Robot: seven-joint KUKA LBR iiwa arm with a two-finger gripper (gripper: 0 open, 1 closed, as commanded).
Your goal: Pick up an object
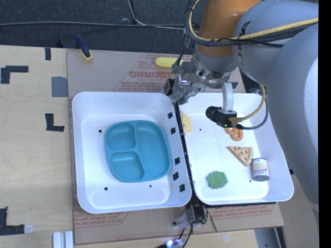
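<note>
The right bin [279, 190] holds a yellow wedge [186, 123] by its left wall, a small orange ring [236, 134], a triangular pizza-like slice [241, 154], a small can [260, 169] and a green knobbly ball [217, 179]. My gripper [180, 90] hangs over the far left corner of that bin, close to the divider between the bins. It is just above and behind the yellow wedge. I see nothing held in it. The wrist with its orange band [227, 14] hides the bin's back edge.
The left bin [88, 190] carries a blue divided plate [138, 150]. A yellow object [165, 62] lies on the cardboard behind the bins, and a blue-and-yellow clamp [83, 47] sits at the far left. A black connector with cable [220, 115] hangs over the right bin.
</note>
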